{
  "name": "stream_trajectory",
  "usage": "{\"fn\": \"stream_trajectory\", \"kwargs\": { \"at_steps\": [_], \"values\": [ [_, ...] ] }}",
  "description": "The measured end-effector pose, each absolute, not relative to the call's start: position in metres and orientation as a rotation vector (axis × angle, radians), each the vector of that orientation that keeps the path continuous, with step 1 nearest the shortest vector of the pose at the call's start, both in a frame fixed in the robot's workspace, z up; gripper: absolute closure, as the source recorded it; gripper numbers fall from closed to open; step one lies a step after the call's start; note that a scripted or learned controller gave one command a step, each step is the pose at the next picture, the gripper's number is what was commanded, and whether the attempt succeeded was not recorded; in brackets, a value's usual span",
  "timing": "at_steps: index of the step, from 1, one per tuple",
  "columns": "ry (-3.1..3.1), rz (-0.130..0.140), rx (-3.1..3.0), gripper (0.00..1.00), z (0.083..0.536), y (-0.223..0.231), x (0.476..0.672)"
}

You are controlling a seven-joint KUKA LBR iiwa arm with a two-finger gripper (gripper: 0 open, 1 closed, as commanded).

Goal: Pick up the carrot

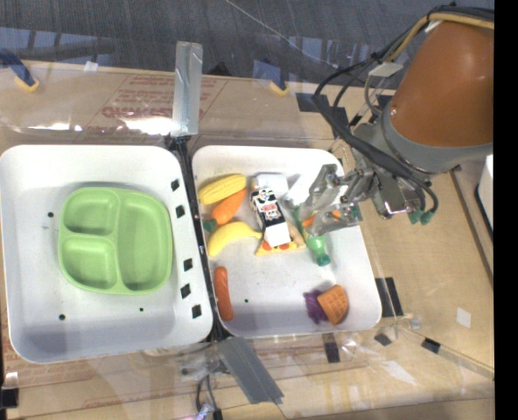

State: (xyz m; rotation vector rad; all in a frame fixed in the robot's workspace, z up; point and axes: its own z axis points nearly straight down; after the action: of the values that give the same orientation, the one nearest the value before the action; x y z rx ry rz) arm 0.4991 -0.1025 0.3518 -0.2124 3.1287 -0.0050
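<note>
Sausage (223, 292): right bin (364, 261), 7 o'clock edge.
Banana (231, 237): just above the sausage.
Carrot (228, 206): right bin, 10 o'clock, touching the corn (221, 186).
Gripper (322, 201): over the bin's 2 o'clock side; grip state cannot be told.
Green plate (116, 240): left bin.

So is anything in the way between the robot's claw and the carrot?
Yes. The carrot lies on the right bin's left side, tucked between the corn and banana. The black-and-white toy sits between it and the gripper.
</note>
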Motion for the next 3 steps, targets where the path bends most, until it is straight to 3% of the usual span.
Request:
{"fn": "stream_trajectory", "kwargs": {
  "at_steps": [1,2,3],
  "values": [
    [3.103,0.002,-0.519,1.00,0.282,-0.141,0.507],
    [3.099,0.006,-0.528,1.00,0.254,-0.028,0.577],
    [3.135,0.003,-0.285,1.00,0.187,0.038,0.639]
  ]
}}
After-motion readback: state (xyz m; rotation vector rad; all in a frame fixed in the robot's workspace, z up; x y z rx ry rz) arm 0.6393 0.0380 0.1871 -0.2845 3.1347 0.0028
